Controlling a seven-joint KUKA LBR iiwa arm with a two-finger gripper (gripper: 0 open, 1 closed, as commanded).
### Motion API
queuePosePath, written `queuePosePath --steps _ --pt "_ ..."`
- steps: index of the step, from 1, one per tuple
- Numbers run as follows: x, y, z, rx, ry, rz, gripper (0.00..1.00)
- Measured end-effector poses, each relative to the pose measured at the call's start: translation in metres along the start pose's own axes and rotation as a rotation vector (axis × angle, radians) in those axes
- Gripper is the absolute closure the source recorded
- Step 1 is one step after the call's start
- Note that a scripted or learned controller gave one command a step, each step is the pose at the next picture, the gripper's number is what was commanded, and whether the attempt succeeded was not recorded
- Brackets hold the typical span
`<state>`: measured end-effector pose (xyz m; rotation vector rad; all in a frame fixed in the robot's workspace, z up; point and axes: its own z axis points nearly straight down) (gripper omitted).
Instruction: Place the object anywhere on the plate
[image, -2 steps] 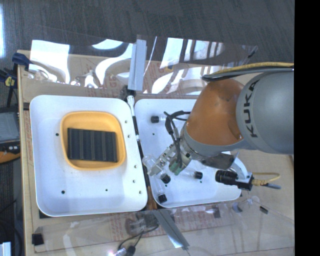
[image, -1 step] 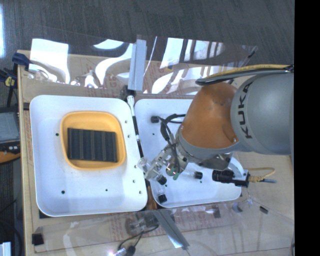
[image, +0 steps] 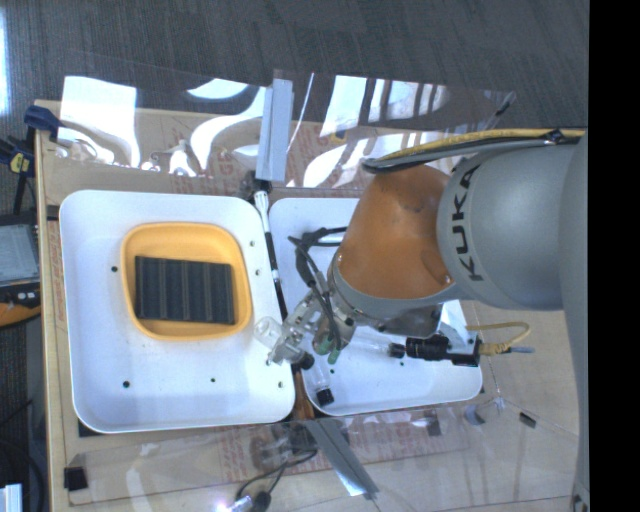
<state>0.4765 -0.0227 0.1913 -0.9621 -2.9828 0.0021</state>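
Two white bins sit side by side; the yellow plate (image: 185, 285) in the left bin (image: 95, 380) carries only a dark ridged insert. At lower centre the tool (image: 300, 340) hangs over the bins' divide, its state and any object indiscernible; placement looks undone.

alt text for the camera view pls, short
A grey and orange KUKA arm reaches from the right over the right white bin, its gripper near the divide between the bins. The left white bin holds a yellow plate with a dark ribbed rectangle on it.
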Motion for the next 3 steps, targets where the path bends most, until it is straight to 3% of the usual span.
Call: queuePosePath --steps 2,3 --pt "-0.05 0.106 -0.001 -0.003 -0.008 -0.274 1.0" --pt "-0.05 0.106 -0.001 -0.003 -0.008 -0.273 0.0"
